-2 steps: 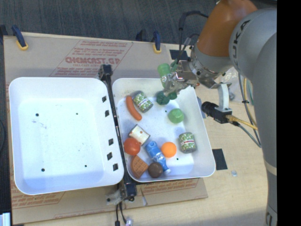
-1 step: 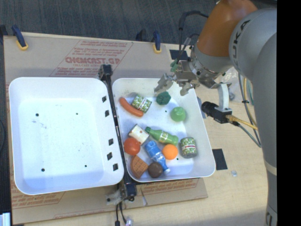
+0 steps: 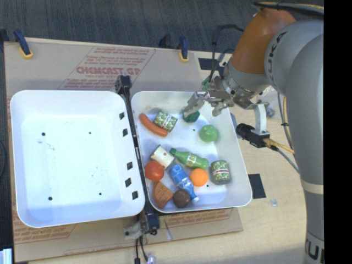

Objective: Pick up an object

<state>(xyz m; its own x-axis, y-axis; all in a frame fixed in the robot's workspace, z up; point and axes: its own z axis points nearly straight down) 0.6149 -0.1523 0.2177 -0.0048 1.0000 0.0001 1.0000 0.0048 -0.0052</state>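
We see a dark green object (image 3: 191, 114) in the right bin (image 3: 237, 164), at its far edge, grasped between the fingers of the end effector (image 3: 204, 106). A green ball (image 3: 208, 133) lies just beside it, an orange carrot (image 3: 152, 125) farther left.

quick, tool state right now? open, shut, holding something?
Tool: it hovers over the far end of the right bin, above a dark green object; whether it is open, shut or gripping that object cannot be told.
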